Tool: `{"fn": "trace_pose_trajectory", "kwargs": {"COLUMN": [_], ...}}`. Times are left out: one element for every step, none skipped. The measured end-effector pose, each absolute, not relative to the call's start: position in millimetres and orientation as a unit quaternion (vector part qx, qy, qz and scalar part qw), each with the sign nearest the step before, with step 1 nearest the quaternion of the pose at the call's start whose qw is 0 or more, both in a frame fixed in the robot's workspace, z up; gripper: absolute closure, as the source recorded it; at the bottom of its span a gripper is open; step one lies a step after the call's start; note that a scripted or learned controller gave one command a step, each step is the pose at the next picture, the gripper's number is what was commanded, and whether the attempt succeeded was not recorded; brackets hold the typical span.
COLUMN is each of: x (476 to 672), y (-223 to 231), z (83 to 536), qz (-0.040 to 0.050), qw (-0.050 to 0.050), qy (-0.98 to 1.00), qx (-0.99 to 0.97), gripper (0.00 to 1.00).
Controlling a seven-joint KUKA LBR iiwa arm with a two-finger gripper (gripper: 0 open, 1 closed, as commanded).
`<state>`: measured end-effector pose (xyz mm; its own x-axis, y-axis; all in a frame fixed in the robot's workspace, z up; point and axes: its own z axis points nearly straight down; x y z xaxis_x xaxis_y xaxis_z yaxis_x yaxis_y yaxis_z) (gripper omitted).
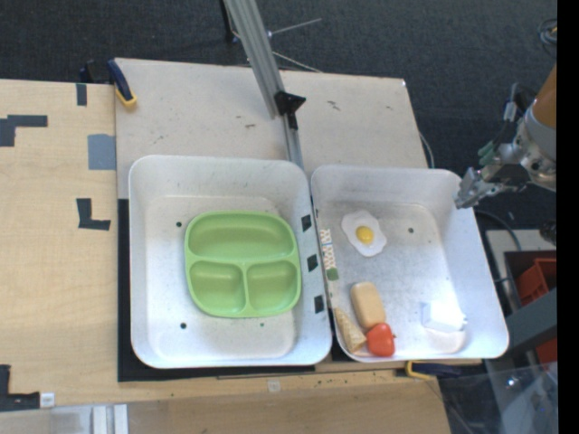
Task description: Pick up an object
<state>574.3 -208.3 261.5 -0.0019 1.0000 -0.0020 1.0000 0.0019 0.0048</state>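
No writing is readable; the gripper (472,188), its state untellable, hangs over the right bin's (470,242) far right rim.

My counter (54,269) carries two white bins: the right bin (470,269) lies just below my pincer (470,188), the left bin (154,260) well beyond it, edges touching.

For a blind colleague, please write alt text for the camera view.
The gripper hovers at the right bin's far right rim. This bin contains a fried egg, bread roll and tomato; the left bin holds a green plate.
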Motion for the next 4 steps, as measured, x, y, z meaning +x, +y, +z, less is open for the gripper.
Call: {"fn": "trace_pose_trajectory", "kwargs": {"x": [583.0,590.9,593.6,594.0], "y": [-148,-98,-44,17], "z": [255,254,258,246], "qz": [0.0002,0.0002,0.0005,-0.0006], "qw": [-0.001,-0.001,-0.001,-0.002], "qy": [0.710,0.709,0.710,0.710], "qx": [0.705,0.705,0.705,0.704], "gripper": [1.00,1.00,1.00,1.00]}}
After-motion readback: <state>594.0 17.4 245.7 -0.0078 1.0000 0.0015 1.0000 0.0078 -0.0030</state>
